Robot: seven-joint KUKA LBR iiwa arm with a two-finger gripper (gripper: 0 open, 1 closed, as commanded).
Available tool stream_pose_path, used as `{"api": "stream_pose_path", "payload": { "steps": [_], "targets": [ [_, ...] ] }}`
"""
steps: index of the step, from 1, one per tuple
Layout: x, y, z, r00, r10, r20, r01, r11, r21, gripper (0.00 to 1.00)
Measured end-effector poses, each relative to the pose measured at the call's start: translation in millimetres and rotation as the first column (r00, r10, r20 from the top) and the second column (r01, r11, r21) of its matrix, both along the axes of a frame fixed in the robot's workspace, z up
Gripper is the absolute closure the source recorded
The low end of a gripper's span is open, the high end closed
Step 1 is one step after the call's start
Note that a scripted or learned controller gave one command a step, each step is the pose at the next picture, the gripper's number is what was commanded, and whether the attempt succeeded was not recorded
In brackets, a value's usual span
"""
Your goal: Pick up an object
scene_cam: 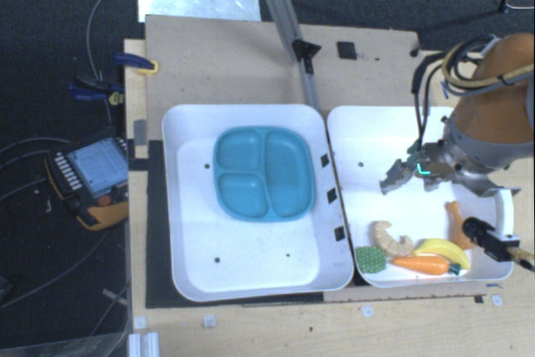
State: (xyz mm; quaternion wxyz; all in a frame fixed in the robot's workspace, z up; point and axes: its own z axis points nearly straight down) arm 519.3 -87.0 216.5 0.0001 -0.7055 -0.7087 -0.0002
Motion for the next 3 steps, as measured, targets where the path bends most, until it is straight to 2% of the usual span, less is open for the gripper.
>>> {"api": "stream_pose_path", "payload": {
  "steps": [1, 2, 3],
  "targets": [
    [0, 0, 0, 1.000, 0.000, 0.001, 0.000, 1.000, 0.000, 0.00],
    [-2, 4, -41, 1.000, -0.003, 0.000, 0.003, 1.000, 0.000, 0.00],
    [-10, 0, -98, 1.000, -0.004, -0.002, 0.004, 1.000, 0.000, 0.00]
  ]
}}
